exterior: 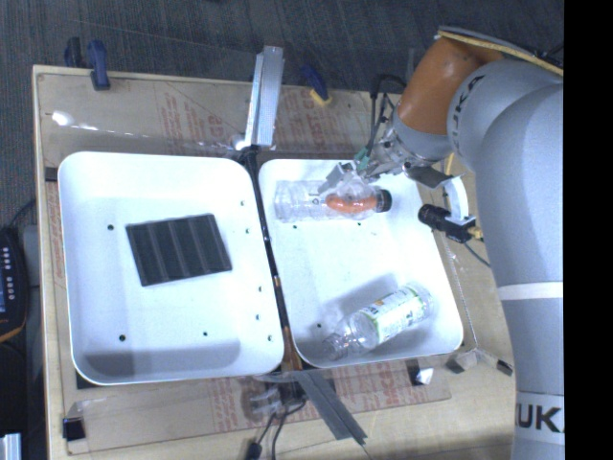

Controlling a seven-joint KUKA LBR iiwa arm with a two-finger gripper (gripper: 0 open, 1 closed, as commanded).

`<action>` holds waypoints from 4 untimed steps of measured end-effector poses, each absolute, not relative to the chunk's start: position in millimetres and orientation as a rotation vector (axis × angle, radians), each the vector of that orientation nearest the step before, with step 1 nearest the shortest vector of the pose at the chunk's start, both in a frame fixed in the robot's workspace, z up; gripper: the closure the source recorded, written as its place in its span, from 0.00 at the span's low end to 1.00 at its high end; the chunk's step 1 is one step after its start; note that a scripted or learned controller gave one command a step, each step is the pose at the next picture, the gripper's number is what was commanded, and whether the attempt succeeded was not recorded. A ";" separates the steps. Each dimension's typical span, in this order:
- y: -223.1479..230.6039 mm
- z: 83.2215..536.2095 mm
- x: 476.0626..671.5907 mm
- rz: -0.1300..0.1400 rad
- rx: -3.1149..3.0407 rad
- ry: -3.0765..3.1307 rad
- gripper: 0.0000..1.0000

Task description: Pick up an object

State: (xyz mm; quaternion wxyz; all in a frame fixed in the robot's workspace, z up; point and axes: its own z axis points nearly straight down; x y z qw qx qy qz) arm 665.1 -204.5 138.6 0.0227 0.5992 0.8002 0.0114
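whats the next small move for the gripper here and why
Probably a short descent straight onto the clear bottle with the orange band. The gripper sits at the far end of the right bin, right over that bottle's dark-capped end, so it is the closest target. The green-labelled bottle lies at the near end, much further from it, and the dark ribbed pad is in the left bin.

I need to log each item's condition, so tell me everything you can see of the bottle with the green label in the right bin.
The bottle with the green label is clear plastic, looks empty, and lies on its side at a slant in the near part of the right bin. A white and green label wraps its middle. Its narrower end points toward the bin's near left corner, its wider end toward the right wall. It rests on the bin floor; nothing else touches it.
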 end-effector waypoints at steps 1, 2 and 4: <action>-204.6 138.7 665.1 0.034 1.826 2.500 0.00; -211.3 191.5 634.1 -0.001 1.957 2.456 0.00; -219.2 136.2 655.4 -0.005 1.864 2.499 0.00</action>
